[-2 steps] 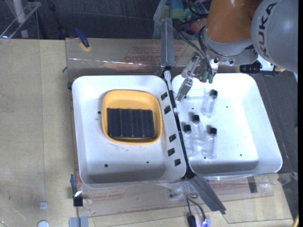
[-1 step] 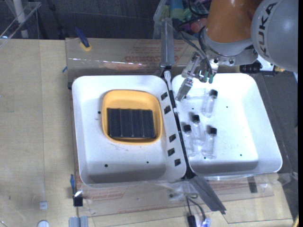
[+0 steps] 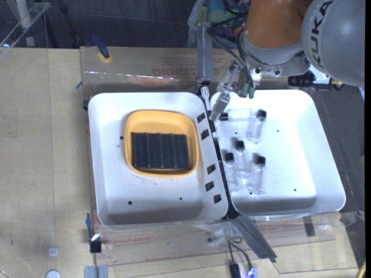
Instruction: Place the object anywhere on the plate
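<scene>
**A:** Well, start with the bench. What is it like?

**B:** Pale wood bench, with two shallow white bins side by side on it. The left bin holds a yellow plate with a dark ribbed insert lying in it. The right bin holds several small clear vials with black caps.

**A:** Where in the bin are the vials?

**B:** Mostly toward nine o'clock of the right bin, near the divider that carries a row of black markers. One vial lies nearer twelve o'clock, the others cluster below it. All of them are well apart from the plate.

**A:** And the arm?

**B:** The arm fills the frame's one o'clock corner, grey with an orange band. The gripper hangs at about eleven o'clock of the right bin, just beside the divider's top end. Whether it is apart or closed, I cannot tell; something pale sits at its tip, but it is too blurred to name.

**A:** The room behind?

**B:** Dark at twelve o'clock, with a bundle of coloured cables above the arm and a clear plastic sheet lying behind the bins.
</scene>
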